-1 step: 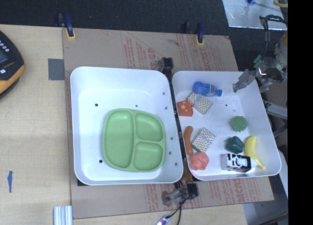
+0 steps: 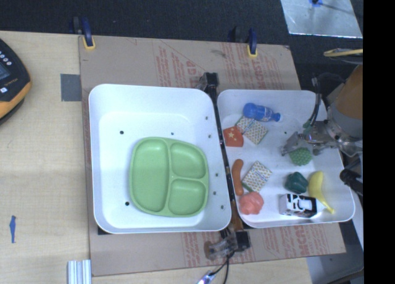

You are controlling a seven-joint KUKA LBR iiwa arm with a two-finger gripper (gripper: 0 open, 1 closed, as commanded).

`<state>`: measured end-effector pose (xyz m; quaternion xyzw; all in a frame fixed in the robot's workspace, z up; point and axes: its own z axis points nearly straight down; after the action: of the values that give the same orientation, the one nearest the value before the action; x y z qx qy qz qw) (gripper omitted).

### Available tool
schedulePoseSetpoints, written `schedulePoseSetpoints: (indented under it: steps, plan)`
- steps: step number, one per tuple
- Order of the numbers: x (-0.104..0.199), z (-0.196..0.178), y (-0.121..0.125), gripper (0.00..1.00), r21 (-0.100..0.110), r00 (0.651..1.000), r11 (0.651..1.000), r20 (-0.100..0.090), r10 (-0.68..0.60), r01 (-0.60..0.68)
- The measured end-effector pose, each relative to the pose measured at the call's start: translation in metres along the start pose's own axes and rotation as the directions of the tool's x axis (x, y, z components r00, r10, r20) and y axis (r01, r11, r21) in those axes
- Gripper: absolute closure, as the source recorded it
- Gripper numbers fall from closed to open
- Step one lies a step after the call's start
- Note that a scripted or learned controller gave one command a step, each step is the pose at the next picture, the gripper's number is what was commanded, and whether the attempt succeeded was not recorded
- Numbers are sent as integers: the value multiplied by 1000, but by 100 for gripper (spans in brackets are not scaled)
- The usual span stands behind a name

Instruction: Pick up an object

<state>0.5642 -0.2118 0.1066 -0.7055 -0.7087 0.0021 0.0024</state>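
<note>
Over right bin (image 2: 229,100), gripper (image 2: 300,147) low above small green textured ball (image 2: 302,155); finger state unclear, grasp cannot tell. Nearby: banana (image 2: 320,190), dark green object (image 2: 296,182), blue bottle (image 2: 260,113). Left bin (image 2: 99,153) holds green divided plate (image 2: 168,176).

From my remote station, I see the arm (image 2: 347,113) at the right edge of the frame, about mid-height. Its body is grey, with a rounded orange-brown section showing at the upper part of what I can see. A thin dark cable curves down along its left side. Below that, the wrist hardware is a cluster of pale grey and silver metal parts with darker joints between them. The gripper (image 2: 300,145) looks like slim grey metal pieces. A black part sits at the arm's lower right, close to the frame edge.
</note>
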Motion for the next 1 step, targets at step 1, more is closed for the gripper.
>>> schedulePoseSetpoints:
  steps: [1]
  plan:
    - [-1, -12, 1, 100, -2, 1000, 1000, 2, -3, 3]
